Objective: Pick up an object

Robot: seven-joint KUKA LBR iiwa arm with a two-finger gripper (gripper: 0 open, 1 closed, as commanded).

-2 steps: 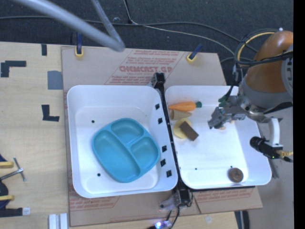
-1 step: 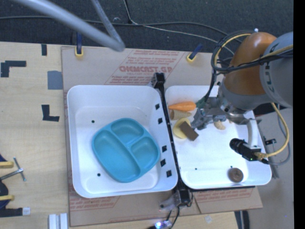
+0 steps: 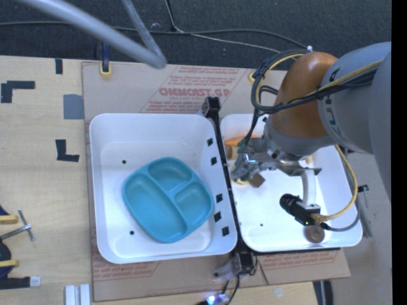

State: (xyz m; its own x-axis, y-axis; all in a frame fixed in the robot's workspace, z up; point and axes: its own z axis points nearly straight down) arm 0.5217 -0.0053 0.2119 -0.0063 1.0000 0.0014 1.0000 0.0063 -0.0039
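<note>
While a blue divided plate (image 3: pixel 168 199) lay in the left bin (image 3: pixel 102 170), well left of the gripper (image 3: pixel 245 167), the gripper hovered low over a small brown object (image 3: pixel 256 180); its state was unclear, nothing visibly lifted.

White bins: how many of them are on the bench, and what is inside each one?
2. The left bin holds a blue divided plate. The right bin lies under the arm, with small objects near the gripper; others may be hidden.
</note>
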